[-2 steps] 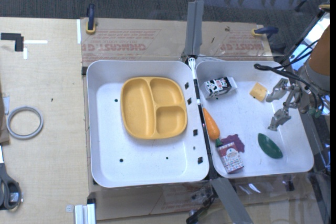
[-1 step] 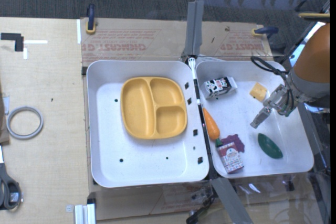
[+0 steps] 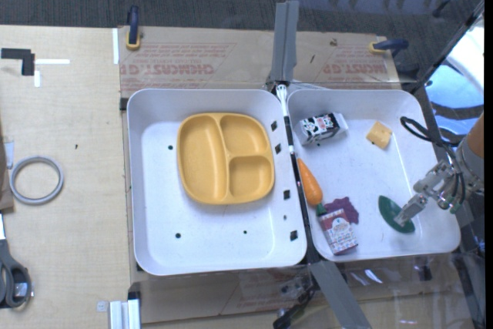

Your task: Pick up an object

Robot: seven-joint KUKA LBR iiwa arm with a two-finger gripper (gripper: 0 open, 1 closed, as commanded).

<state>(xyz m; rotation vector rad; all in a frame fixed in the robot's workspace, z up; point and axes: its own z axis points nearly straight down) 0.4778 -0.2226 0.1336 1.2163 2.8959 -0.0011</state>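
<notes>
Yellow divided plate [image 3: 226, 158] fills the left bin [image 3: 146, 243]; in the right bin [image 3: 362, 243], carrot [image 3: 310, 181] at 9 o'clock, snack packet [image 3: 338, 226] at 7, milk carton [image 3: 320, 127] at 11, cheese cube [image 3: 378, 135] at 1. Gripper [image 3: 420, 202] sits at 4 o'clock, fingers slightly parted and holding nothing, tips just over the green disc [image 3: 396, 215]. Best to drop straight and pinch its raised stem; the bin wall close behind limits clearance.

Left bin [image 3: 154, 243]: holds a yellow divided plate [image 3: 226, 158]. Roll of tape [image 3: 34, 179]: on the bench well to the left of that bin. Scissors [image 3: 14, 281]: nearer the camera than the tape. Orange clamp [image 3: 133, 28]: beyond the bin's far left corner.
</notes>
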